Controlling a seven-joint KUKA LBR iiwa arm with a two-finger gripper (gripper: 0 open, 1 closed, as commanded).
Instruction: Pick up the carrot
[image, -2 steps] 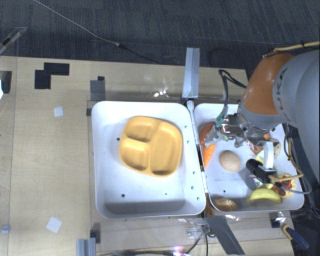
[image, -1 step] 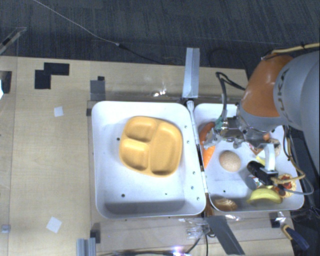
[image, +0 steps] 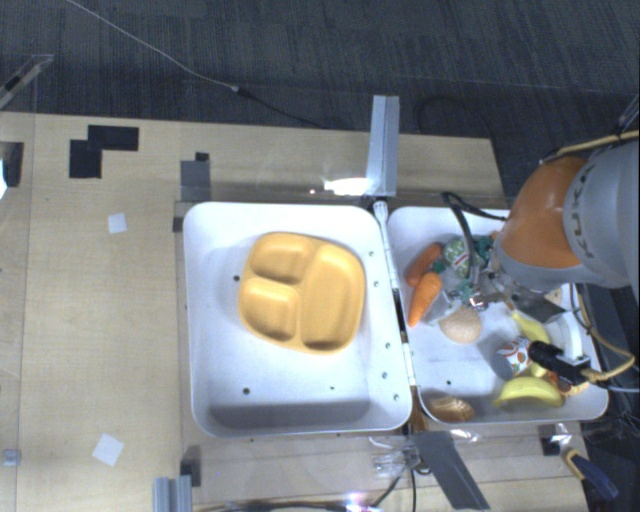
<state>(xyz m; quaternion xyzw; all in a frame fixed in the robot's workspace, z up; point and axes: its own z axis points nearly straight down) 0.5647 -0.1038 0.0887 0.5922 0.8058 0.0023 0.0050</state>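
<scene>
no words, brand names, numbers or signs can be read on anything here. the black blocky shapes (image: 103, 148) on the worktop (image: 90, 330), up and to the left of the left bin (image: 200, 400), are plain patches with no letters. the small pale squares (image: 118, 223) on the worktop left of that bin are blank too. a small item with red and white marking (image: 512, 353) lies in the right bin (image: 600, 405), but the marking is too small and blurred to make out.
</scene>
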